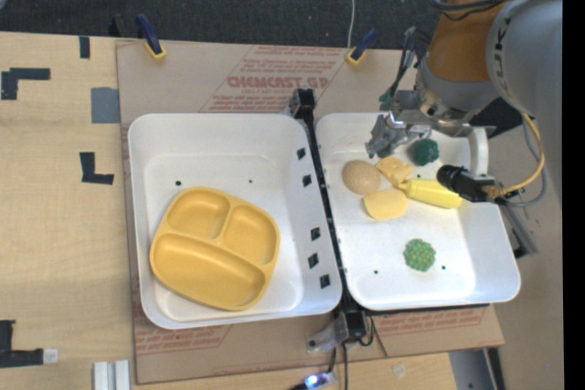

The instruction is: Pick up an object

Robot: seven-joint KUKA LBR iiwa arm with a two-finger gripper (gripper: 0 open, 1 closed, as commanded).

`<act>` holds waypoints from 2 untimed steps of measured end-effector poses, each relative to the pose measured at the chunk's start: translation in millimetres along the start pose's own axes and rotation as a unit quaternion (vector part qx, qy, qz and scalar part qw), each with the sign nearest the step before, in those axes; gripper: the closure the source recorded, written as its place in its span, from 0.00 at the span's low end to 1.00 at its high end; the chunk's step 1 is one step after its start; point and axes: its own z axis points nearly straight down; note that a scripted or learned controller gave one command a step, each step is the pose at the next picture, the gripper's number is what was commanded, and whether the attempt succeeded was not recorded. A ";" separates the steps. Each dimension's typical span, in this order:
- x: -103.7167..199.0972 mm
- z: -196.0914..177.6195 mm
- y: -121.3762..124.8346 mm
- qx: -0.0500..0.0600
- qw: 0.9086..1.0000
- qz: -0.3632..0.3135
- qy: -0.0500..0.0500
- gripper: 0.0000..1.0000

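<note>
Claw (386, 142) low over the far end of the right bin (388, 286), close to the divider between the two bins. Arm comes in from view-right. Whether the claw is apart or together: cannot tell at this slant. Nothing seen clamped in it.

Loose objects, all in the right bin, placed from the claw:
- Teal ball (423, 151), just beside the claw on the view-right side, partly tucked under the wrist.
- Yellow wedge (395, 169), just nearer the camera than the claw, close under it.
- Tan egg-shaped lump (361, 176), nearer the camera and a little view-left, touching or almost touching the wedge.
- Pale yellow disc (386, 204), beyond the wedge toward the camera, against the lump.
- Long yellow piece (431, 192), view-right of the disc, lying flat.
- Green knobbly lump (420, 254), well apart from the claw, alone at the near end.

Left bin (183, 151), well to view-left of the claw: one yellow divided plate (215, 247), flat, three compartments up.

Both bins sit on a cardboard sheet (265, 78).
</note>
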 end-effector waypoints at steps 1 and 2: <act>43.6 -4.1 -18.7 0.001 1.000 0.001 0.000 1.00; 96.2 -2.6 -20.8 0.001 1.000 0.000 0.000 1.00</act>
